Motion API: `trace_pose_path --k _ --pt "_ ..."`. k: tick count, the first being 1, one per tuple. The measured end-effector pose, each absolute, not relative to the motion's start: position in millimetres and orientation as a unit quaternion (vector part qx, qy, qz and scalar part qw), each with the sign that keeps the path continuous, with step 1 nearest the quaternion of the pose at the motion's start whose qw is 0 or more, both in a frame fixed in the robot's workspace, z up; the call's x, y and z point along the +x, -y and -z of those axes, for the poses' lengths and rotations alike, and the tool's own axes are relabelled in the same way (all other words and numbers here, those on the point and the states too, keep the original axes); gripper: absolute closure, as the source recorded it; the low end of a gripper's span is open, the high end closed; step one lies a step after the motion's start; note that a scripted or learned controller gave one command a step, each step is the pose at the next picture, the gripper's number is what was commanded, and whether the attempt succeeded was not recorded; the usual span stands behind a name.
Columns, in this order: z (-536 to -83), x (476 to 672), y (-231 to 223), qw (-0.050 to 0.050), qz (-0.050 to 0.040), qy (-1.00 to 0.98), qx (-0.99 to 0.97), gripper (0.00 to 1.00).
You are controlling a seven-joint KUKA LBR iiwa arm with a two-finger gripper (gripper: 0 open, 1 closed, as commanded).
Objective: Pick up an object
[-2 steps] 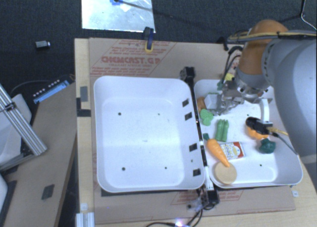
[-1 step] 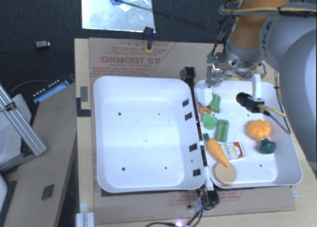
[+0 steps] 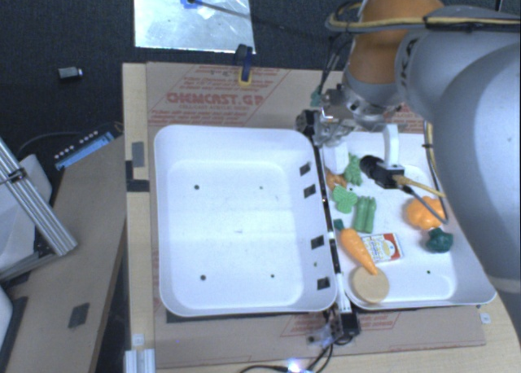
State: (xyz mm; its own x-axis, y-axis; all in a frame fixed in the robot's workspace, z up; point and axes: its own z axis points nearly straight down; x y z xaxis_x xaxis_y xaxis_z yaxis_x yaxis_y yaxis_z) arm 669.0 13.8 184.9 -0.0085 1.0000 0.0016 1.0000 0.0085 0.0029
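Observation:
The right bin (image 3: 423, 286) holds several small toy foods. A carrot (image 3: 356, 247) lies along its left wall, beside a red and white box (image 3: 384, 247) and a tan disc (image 3: 370, 284). Further back are a green ridged piece (image 3: 365, 213), a green leafy piece (image 3: 344, 199), another green piece (image 3: 352, 168) and a small orange bit (image 3: 334, 179). An orange fruit (image 3: 423, 212) and a dark green piece (image 3: 440, 239) sit to the right. My gripper (image 3: 326, 129) hangs over the bin's far left corner, above the wall between the bins, with nothing seen held in it.
The left bin (image 3: 236, 225) stands beside the right one, with black clips (image 3: 317, 241) along their shared wall. My arm covers the right bin's far right part. A cardboard sheet (image 3: 212, 94) lies under both bins, and a yellow and blue clamp (image 3: 243, 66) stands at its back edge.

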Motion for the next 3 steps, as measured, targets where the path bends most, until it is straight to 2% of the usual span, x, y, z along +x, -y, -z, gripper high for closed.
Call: trace_pose_path --k 1,2,3 --pt "-307.7 670.1 -82.7 0.004 -0.0065 -0.711 0.703 1.0" --pt "-311.7 667.9 -177.2 0.0 -0.0035 -0.712 0.702 1.0" --pt "-334.6 668.4 -235.1 0.001 -0.003 -0.71 0.704 1.0"
